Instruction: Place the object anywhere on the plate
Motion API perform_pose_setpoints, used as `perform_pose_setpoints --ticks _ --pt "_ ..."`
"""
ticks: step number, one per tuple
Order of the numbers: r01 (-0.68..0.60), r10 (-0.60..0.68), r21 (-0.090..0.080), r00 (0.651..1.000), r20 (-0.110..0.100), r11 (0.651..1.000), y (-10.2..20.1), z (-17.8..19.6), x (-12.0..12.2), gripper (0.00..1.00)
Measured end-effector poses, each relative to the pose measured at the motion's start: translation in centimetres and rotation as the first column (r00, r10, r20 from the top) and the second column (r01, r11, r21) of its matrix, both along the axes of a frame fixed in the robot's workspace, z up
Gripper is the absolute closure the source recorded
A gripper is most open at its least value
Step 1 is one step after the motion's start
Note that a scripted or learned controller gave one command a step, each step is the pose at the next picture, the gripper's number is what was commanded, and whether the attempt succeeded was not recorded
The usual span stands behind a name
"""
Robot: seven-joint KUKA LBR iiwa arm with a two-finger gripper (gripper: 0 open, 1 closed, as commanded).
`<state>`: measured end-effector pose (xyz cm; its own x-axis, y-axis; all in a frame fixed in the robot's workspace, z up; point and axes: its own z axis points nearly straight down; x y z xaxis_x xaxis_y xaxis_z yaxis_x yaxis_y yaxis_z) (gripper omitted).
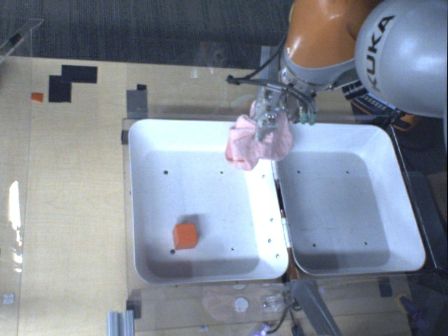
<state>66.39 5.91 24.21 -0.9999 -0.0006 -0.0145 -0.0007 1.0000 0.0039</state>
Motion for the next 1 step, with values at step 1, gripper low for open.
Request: perform_pose_setpoints --ticks 1 --pt "-0.004 0.004 0.000 1.000 -0.002 1.000 5.24 -0.59 0.11 1.00"
